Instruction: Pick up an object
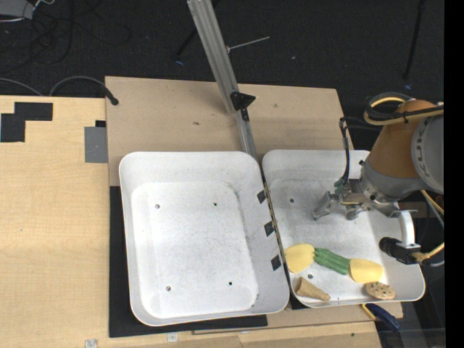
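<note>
While the gripper [328, 207] is hung with fingers spread and nothing between them, up-bin from the green toy [333, 260] lying well below it near the right bin's [297, 172] front edge, a grasp closed here would likely be wasted on bare floor.

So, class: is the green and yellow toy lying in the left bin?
No. The green and yellow toy lies in the right bin, near its front edge, beside a cone-shaped piece.
</note>
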Robot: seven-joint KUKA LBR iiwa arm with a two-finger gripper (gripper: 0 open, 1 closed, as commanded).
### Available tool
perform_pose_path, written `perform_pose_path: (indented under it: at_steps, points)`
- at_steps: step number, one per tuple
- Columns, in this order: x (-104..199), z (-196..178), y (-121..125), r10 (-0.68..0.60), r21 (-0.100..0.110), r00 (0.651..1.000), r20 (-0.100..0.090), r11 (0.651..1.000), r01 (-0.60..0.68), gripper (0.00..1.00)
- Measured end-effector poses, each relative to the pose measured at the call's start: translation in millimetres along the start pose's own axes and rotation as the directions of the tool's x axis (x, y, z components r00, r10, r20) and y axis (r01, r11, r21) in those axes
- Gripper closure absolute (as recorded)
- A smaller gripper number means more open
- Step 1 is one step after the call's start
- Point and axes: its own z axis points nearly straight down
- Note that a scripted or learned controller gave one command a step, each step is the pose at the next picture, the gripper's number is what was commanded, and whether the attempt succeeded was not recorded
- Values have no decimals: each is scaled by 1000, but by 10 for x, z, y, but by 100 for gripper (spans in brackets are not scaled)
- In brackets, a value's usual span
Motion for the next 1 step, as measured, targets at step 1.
perform_pose_path:
  at_steps: [1]
  points:
    - [-10, -105, -5, 5, 1, 1000, -1, 1000, -5, 100]
